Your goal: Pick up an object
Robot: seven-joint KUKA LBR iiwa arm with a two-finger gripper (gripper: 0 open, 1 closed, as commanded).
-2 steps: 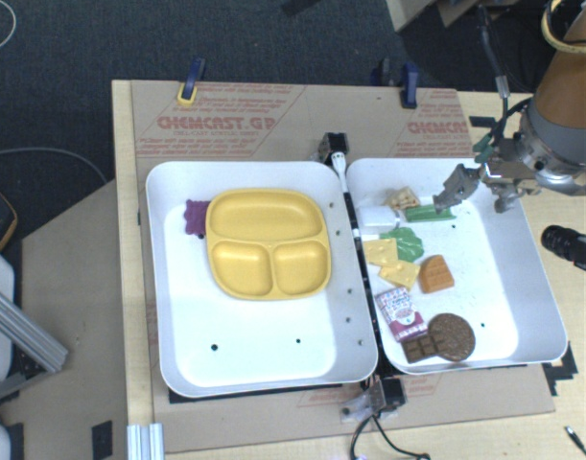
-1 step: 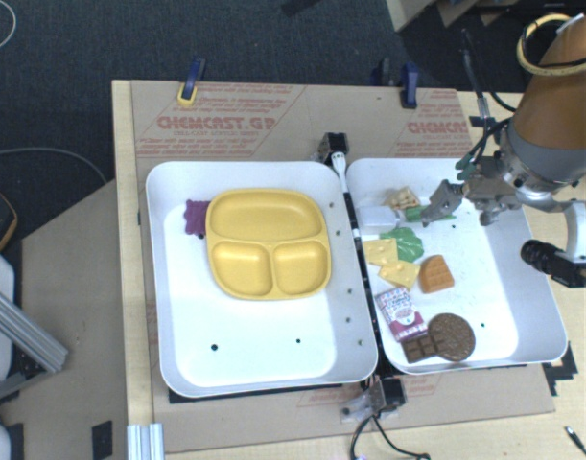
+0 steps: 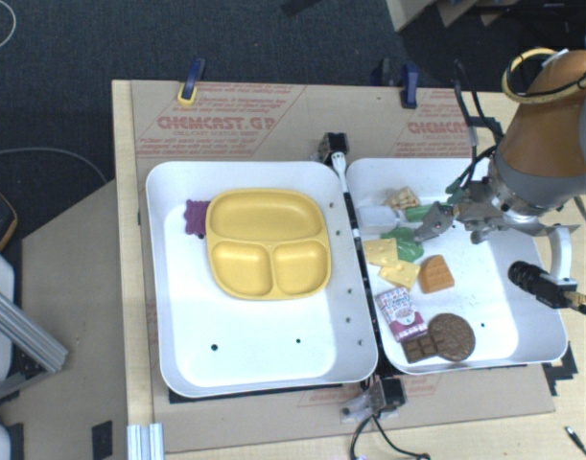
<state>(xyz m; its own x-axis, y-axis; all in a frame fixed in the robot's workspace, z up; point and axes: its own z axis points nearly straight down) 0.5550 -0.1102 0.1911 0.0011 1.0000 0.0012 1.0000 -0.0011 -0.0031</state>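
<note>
The arm (image 3: 542, 132) reached in from three o'clock and its gripper (image 3: 434, 220) hung over the upper middle of the right bin (image 3: 532, 338); whether it was wide or narrow could not be told. Just at its seven o'clock lay a green piece (image 3: 404, 241), touching pale yellow wedges (image 3: 388, 262). An orange block (image 3: 435, 274) sat at five o'clock of the wedges, a brown round cookie (image 3: 452, 336) farther toward six. In the left bin (image 3: 245, 353) a yellow divided plate (image 3: 269, 241) lay, a purple piece (image 3: 195, 217) at its nine o'clock edge.
</note>
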